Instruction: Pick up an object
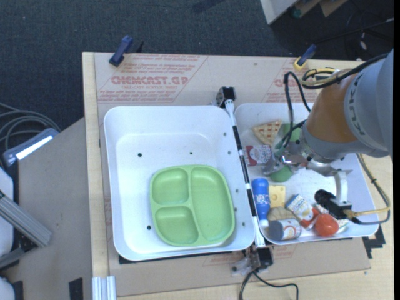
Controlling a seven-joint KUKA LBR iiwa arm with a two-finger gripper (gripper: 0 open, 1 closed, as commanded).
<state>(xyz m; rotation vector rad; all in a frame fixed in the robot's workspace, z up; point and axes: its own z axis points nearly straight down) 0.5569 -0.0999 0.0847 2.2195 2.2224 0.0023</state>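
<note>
My gripper (274, 167) reaches down into the right bin (369, 189) from the right, its tip low among the items near the bin's left side. Close around it lie a red and white packet (257, 154), a waffle-patterned cracker (269, 132) and a green item (286, 134) partly hidden by the wrist. A blue and white tube (260, 198), a yellow cheese wedge (277, 197), a small wrapped item (296, 204), a can (284, 230) and a red tomato-like toy (325, 224) lie nearer the front. The arm hides the bin's back right part.
The left bin (125, 167) holds a light green divided plate (190, 204). A clamp rail (240, 161) runs between the bins. Blue clips (120, 50) (305, 55) sit on the cardboard-covered bench. A black cable with a yellow plug (359, 215) crosses the right bin's front.
</note>
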